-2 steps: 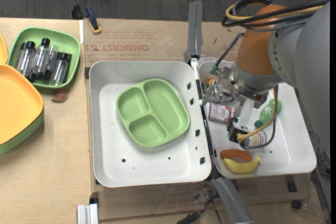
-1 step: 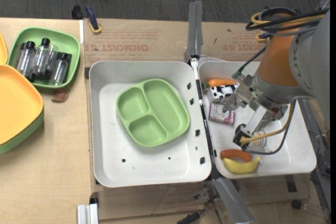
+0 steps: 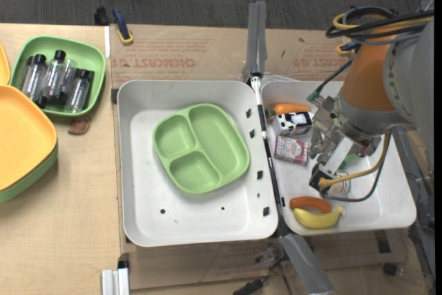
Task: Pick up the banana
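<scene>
The yellow banana (image 3: 318,218) lies at the front edge of the right bin (image 3: 397,207), curved side down. A red-orange oblong piece (image 3: 311,204) rests against its upper side. My gripper (image 3: 320,144) hangs over the middle of the right bin, above and behind the banana and clearly apart from it. It is just right of a pink packet (image 3: 291,149).
A black-and-white cow toy (image 3: 293,122) and an orange carrot-like piece (image 3: 290,108) lie at the back left of the right bin. The left bin (image 3: 138,204) holds a green divided plate (image 3: 200,147). Left of the bins stand a green tray of bottles (image 3: 58,77) and stacked yellow plates (image 3: 24,148).
</scene>
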### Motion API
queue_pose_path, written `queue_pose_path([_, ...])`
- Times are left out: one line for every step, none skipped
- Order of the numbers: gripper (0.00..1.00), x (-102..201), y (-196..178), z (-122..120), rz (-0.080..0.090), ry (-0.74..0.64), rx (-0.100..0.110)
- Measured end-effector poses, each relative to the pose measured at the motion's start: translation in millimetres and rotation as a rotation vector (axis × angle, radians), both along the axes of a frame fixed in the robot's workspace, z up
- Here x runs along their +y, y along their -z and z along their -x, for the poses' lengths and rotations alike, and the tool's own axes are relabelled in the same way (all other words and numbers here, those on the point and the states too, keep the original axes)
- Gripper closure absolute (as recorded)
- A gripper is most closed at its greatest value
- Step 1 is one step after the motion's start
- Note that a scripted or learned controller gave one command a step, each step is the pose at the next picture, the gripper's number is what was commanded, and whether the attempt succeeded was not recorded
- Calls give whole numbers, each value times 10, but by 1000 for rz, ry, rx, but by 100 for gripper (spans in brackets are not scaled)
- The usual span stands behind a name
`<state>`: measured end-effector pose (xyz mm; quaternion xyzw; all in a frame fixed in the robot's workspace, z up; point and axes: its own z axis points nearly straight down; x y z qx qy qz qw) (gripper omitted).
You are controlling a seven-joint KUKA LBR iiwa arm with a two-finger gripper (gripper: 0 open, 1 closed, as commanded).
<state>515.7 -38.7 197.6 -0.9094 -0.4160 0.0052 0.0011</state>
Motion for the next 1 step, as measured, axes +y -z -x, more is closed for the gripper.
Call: queue_pose_path([100,-555,-5,167,-2,-74,-5])
